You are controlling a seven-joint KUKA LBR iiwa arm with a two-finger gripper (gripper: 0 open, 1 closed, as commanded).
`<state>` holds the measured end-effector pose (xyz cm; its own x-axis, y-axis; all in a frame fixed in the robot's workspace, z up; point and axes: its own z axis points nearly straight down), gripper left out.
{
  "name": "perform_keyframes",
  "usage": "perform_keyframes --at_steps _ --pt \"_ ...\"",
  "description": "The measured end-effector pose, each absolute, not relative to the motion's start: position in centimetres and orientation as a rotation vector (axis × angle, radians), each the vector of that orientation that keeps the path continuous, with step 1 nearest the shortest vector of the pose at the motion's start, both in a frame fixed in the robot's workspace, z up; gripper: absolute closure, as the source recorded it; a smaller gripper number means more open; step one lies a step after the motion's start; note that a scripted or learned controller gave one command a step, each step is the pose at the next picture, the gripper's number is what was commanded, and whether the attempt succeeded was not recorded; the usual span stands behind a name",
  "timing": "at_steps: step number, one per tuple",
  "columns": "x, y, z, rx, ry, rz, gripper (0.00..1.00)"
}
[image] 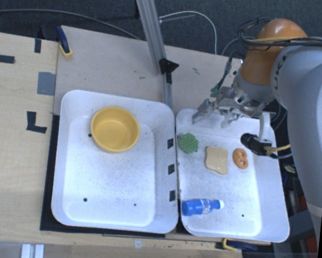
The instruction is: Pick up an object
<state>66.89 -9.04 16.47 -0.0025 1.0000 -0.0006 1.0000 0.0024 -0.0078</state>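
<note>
the pincer point(213, 115) hangs over the far rim of the right bin point(266, 215), its two fingers spread apart with nothing between them. nearest to it, just toward the camera and a little left, lies a green scrubby pad point(188, 142), close to the wall the two bins share. nearer the camera than the pincer sit a tan slice of bread point(216, 159) and, to its right, a small pretzel point(240, 158), the two close but apart. farther toward the camera, near the bin's front edge, a blue bottle point(200, 206) lies on its side with open white floor around it. well left of the pincer, in the left bin point(66, 201), stands a yellow bowl point(115, 129). the tabletop point(8, 154) stretches beyond.
</note>
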Motion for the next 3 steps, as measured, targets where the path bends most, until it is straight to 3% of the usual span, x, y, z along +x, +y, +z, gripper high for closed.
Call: perform_keyframes --at_steps 1,2,3 --pt "66.3 -9.2 10.0 -2.215 -2.219 0.011 0.00" --pt "66.3 -9.2 8.7 -2.218 -2.223 0.006 0.00" --pt "66.3 -9.1 9.8 -2.216 -2.224 0.004 1.00"
